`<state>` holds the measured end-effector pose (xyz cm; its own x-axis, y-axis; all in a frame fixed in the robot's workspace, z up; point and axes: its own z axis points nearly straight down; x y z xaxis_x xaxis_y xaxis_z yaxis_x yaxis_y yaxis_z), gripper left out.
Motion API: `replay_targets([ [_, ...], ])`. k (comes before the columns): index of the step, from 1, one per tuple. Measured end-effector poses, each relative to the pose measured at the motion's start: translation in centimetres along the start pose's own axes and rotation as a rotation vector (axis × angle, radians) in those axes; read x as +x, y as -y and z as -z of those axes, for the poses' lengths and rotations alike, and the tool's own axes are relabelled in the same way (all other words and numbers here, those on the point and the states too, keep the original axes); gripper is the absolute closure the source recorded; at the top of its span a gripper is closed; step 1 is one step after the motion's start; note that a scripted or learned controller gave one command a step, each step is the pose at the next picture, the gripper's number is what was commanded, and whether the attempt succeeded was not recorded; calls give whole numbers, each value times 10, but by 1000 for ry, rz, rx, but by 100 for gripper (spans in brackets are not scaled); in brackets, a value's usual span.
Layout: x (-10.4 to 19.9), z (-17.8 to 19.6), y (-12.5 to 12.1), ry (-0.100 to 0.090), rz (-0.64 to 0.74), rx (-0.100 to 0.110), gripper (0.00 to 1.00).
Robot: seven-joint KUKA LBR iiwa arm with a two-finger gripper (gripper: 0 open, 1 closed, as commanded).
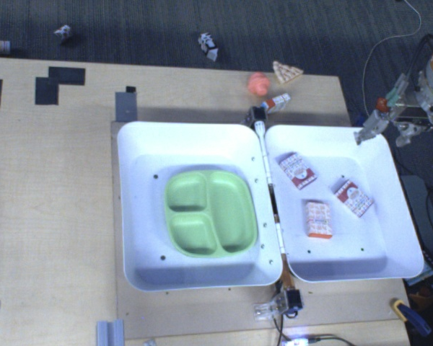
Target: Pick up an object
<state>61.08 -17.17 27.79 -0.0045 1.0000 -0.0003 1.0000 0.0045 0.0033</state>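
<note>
Three small red-and-white packets lie flat in the right bin [397, 215]: one at the back left [297, 170], one toward the right [353, 197] and one in the middle [318, 219]. A green divided plate [209, 213] sits in the left bin [133, 193]. My gripper [368, 130] hangs over the right bin's back right corner, well apart from all three packets, with nothing seen in it. The nearest packet is the right one, forward and to the left of the gripper.
Behind the bins on the bench lie a pink ball [258, 83], a toy pizza slice [287, 71] and a small tube [278, 102]. A clamp [281, 305] sits at the front between the bins. Cables run along the floor at right.
</note>
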Motion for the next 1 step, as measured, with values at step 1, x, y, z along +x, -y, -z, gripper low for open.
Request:
replay_targets([
  [1, -13, -179, 5, -1, -2, 3, 0],
])
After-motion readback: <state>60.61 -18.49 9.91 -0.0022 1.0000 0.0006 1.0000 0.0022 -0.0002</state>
